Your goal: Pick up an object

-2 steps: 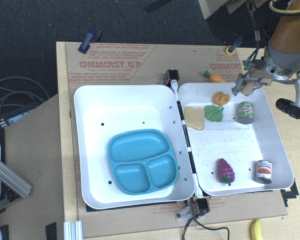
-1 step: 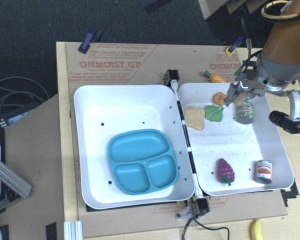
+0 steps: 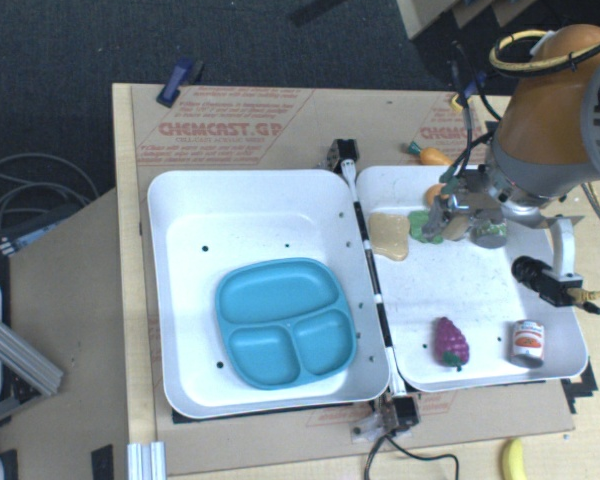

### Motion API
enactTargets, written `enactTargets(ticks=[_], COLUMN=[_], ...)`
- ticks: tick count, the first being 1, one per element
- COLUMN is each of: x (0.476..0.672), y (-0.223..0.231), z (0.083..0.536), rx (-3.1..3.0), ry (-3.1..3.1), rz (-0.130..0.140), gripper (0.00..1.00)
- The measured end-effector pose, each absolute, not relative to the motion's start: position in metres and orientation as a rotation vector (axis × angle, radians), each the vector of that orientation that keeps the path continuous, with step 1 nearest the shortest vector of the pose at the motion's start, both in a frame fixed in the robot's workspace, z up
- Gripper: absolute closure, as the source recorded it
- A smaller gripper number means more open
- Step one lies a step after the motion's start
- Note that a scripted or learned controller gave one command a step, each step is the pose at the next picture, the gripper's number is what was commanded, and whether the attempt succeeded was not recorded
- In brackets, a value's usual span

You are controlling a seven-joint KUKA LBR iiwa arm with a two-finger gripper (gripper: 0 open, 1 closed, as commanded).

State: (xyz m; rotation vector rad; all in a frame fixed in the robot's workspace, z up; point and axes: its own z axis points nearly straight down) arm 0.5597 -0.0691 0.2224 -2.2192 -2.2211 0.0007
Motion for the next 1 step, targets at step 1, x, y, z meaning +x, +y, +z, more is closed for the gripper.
enactTargets(ticks=[1], x=[0.5182], y=[-0.0229], z=[0.2500], rx=[-2.218], ry=[-2.221], rz=[0.001], gripper=[1.00])
